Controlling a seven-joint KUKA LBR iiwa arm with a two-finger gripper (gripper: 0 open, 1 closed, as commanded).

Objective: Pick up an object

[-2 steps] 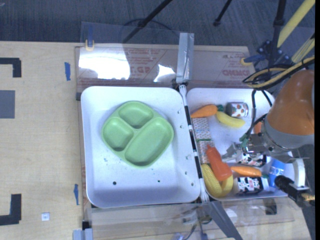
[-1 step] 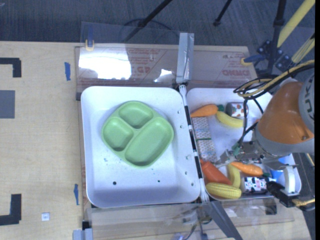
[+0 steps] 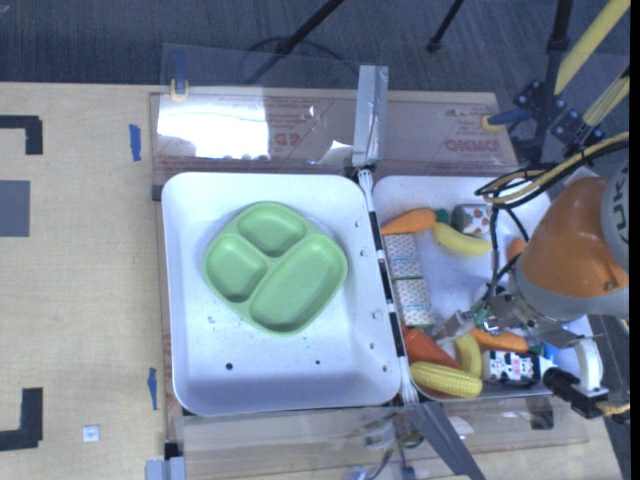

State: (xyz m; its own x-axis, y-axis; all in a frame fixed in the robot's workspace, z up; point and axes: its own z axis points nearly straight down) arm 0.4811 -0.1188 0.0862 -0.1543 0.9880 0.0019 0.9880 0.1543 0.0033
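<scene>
I see my gripper (image 3: 478,320) low in the right bin (image 3: 450,278) over toy food, grip unclear.

The wooden bench (image 3: 80,268) carries two white bins (image 3: 190,298) side by side.

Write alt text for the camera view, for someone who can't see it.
A grey and orange robot arm reaches into the right bin, crowded with toy food including a banana and corn. The left bin holds a green divided plate.

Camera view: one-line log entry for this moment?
arm: over right bin | gripper: low among toy food, near corn | left bin: green plate
</scene>
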